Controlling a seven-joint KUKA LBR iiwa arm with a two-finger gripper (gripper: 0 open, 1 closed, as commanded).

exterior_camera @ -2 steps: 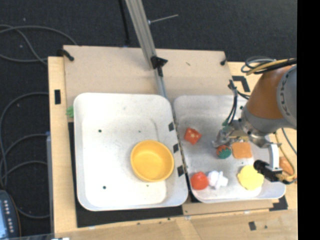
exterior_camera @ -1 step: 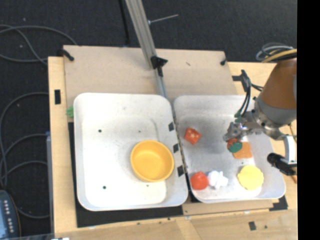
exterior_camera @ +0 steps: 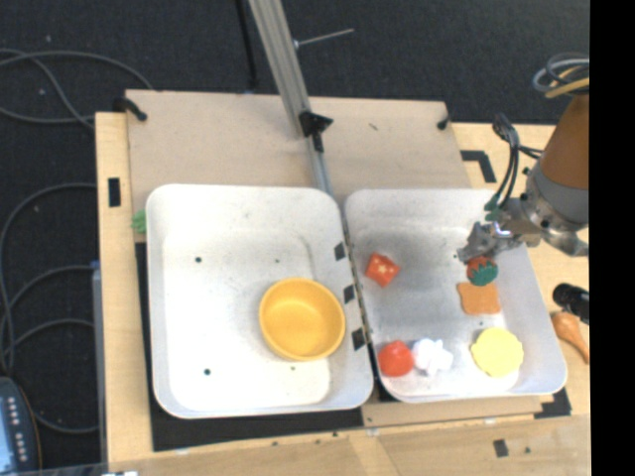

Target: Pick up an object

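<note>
Small red-and-green toy sits in the right bin, near that bin's right wall, directly under the gripper. Gripper hangs just above it, possibly touching; whether it is open or closed cannot be told. Orange flat block lies just below the toy, touching or nearly so. Yellow disc sits further down from the toy, by the bin's lower right corner. White lump and red ball lie to the toy's lower left, red cube to its left. Yellow bowl is well apart in the left bin.
</note>
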